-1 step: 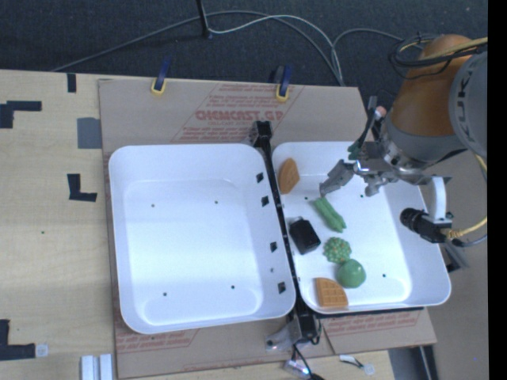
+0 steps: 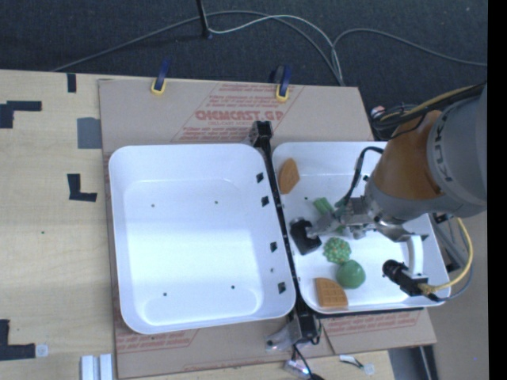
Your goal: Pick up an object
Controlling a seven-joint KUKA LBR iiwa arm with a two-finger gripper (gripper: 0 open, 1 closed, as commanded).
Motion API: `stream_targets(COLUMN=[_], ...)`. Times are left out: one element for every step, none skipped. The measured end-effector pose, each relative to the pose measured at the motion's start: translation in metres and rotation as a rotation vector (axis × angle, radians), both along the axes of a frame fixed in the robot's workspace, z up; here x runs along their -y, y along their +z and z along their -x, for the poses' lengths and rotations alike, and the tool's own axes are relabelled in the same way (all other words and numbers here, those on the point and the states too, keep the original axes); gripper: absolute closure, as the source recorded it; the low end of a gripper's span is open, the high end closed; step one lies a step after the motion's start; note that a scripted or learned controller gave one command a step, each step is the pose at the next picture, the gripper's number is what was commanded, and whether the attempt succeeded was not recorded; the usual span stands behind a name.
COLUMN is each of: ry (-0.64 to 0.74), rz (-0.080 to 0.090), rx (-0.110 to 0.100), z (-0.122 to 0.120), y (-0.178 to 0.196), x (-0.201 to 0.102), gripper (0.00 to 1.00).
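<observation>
Gripper [image 2: 303,236], dark and blurred, sits low in the right bin [image 2: 317,153] at centre-right of frame; its opening cannot be told. Green bumpy toy [image 2: 337,249] lies just beside it.

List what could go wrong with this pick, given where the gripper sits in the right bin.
1. The gripper sits low near the divider wall of the right bin, so it may scrape the wall instead of closing on anything.
2. The green bumpy object, green ball and orange waffle-like piece lie crowded together; a grab could push one aside.
3. The ball may roll away if nudged.
</observation>
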State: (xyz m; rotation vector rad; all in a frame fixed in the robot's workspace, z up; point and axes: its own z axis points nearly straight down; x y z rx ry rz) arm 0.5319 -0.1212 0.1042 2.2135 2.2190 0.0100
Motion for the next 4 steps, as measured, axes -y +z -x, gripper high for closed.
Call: stream_targets(ry=[-0.002, 0.0, -0.001, -0.002], rz=[0.002, -0.002, 0.0, 0.0], rx=[0.003, 0.005, -0.009, -0.01], z=[-0.041, -0.042, -0.114, -0.114], y=[-0.009, 0.003, -0.003, -0.002], x=[-0.013, -0.016, -0.004, -0.004], gripper=[0.0, 1.0, 1.0, 0.0])
